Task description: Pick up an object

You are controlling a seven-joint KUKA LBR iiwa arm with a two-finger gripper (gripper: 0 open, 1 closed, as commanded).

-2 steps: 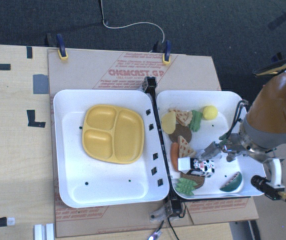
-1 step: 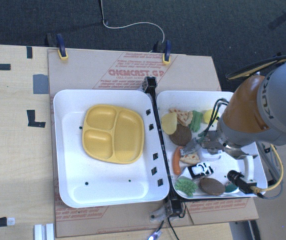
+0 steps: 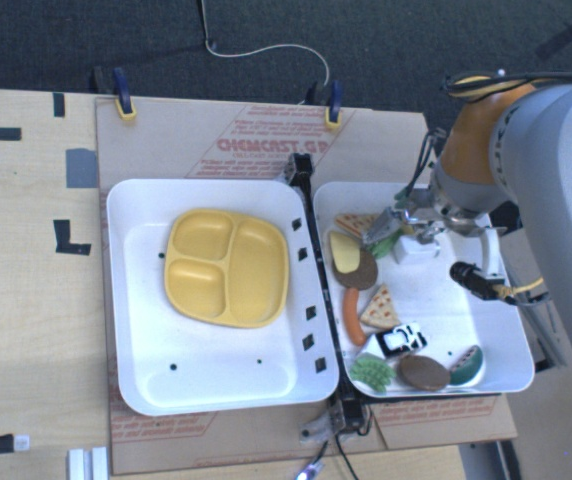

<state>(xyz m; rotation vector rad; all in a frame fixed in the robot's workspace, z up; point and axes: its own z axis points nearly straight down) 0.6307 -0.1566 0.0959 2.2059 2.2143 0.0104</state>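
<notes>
The hand (image 3: 406, 230) is hovering over the right bin (image 3: 511, 353) near its upper edge; finger state unclear. A sausage (image 3: 353, 317) is lying lengthwise along the divider, bare floor sitting right of it.

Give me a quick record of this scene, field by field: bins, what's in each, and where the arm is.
left bin: holds a yellow divided plate
right bin: holds toy food, including an orange sausage, a sandwich wedge, green broccoli, a brown patty and a watermelon slice
arm: reaches in from the right, over the right bin
pincer: low over the right bin's far end, beside the food; grasp cannot be judged
</notes>
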